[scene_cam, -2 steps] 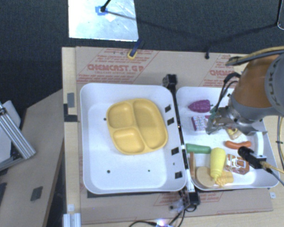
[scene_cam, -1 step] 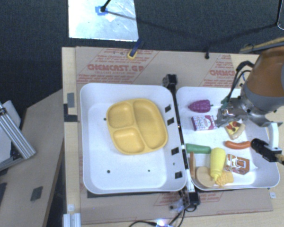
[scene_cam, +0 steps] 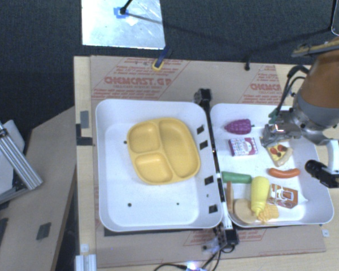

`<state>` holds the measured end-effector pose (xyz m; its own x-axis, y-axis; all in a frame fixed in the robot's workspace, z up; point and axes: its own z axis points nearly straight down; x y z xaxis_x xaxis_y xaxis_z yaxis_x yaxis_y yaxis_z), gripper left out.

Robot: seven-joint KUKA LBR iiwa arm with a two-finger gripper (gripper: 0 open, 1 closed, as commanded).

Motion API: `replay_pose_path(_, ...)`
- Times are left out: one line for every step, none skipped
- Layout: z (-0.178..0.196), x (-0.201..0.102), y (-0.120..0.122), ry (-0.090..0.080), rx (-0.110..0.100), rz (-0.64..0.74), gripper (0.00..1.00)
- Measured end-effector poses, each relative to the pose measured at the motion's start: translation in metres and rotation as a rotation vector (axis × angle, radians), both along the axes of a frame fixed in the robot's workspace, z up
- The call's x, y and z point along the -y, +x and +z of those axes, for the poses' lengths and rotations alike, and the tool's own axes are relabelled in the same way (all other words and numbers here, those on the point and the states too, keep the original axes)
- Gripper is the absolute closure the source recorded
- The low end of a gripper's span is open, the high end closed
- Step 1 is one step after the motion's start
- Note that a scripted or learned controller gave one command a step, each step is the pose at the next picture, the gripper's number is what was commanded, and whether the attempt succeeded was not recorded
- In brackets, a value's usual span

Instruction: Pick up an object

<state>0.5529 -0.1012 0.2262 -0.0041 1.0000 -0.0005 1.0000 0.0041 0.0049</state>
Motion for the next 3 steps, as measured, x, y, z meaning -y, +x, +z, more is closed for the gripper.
replay_pose_path(0.011,-0.050,0.021,0.002,-0.001,0.006,1.00)
replay_pose_path(0.016,-0.104,0.043,0.003,0.000,0.007,1.00)
replay_pose_path(0.014,-0.151,0.068,0.002,-0.001,0.005,1.00)
